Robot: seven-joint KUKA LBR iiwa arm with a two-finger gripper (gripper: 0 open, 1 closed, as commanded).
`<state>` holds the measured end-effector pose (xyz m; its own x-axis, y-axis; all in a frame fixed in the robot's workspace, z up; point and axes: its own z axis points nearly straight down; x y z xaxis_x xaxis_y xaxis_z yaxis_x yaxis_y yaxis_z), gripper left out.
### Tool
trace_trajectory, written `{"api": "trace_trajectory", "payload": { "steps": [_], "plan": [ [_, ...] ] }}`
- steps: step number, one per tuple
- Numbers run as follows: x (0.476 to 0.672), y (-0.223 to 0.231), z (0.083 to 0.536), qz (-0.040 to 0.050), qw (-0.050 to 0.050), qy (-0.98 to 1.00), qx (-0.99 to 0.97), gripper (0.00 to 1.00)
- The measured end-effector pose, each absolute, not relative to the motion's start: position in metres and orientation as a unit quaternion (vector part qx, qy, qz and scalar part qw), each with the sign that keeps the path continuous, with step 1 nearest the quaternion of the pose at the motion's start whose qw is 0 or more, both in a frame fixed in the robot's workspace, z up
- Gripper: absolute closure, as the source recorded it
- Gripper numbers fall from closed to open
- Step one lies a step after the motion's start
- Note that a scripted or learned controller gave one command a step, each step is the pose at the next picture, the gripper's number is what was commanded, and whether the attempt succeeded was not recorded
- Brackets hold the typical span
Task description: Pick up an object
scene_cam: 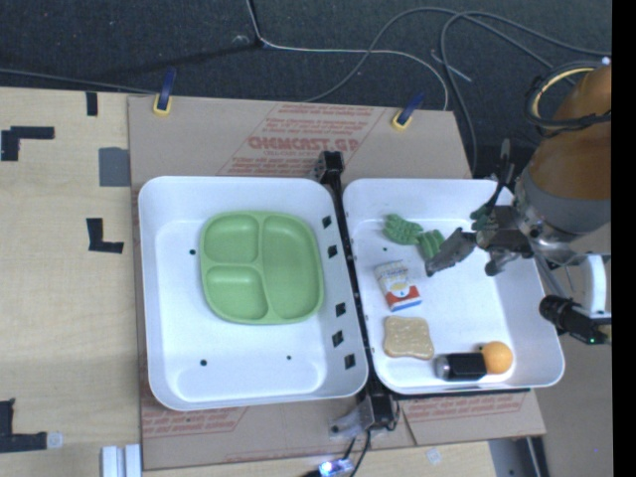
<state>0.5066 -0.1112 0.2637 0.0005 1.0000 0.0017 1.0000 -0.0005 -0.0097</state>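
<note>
The right bin [517, 306] holds a green leafy toy [410, 232], a small white carton with red and blue print [397, 285], a slice of toast [408, 337], a black block [459, 367] and an orange ball [496, 357]. My gripper [465, 261] hangs over the upper middle of this bin, just right of the green toy. Its two dark fingers [441, 257] are spread, so it is open with nothing between them. The grey arm with its orange band [574, 157] comes in from the right.
The left bin [159, 296] holds a green divided plate [262, 267]. A black clip divider [341, 266] runs between the bins. Cables [417, 48] lie on the dark surface behind the bench.
</note>
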Motion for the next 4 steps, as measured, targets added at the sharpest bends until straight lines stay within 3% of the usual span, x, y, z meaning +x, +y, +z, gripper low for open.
{"api": "trace_trajectory", "payload": {
  "steps": [1,4],
  "plan": [
    [0.508,-0.111,0.267,0.0004,0.001,-0.708,-0.707,0.00],
    [0.509,-0.123,0.102,0.0028,0.004,-0.707,-0.707,0.00]
  ]
}}
